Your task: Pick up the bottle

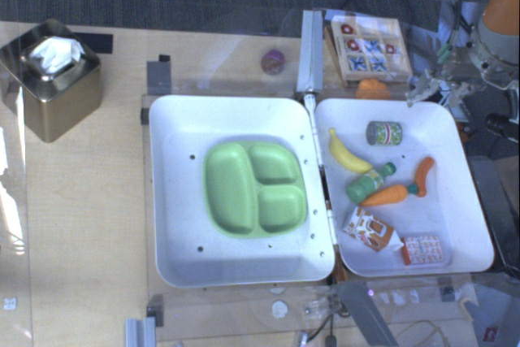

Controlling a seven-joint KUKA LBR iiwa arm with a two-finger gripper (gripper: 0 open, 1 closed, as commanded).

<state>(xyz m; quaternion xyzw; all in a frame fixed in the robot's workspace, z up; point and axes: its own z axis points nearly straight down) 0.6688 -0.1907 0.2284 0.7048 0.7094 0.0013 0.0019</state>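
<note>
Camera view, 1 bottle (368,182), 2 bins (236,114), end effector (431,85) grip unclear

The light wooden bench (81,199) is carrying two white bins side by side: the left bin (175,248) and the right bin (467,244). A brass-coloured tissue box (53,89) is sitting at far left. A small purple ball (273,61) is lying behind the left bin, and a tic-tac-toe board (367,49) behind the right.

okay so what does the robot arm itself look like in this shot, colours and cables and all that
The arm enters at the upper right: an orange band above a grey wrist section. Below it the gripper is a cluster of pale metallic parts with small green accents. Thin dark cables loop over the floor behind it.
</note>
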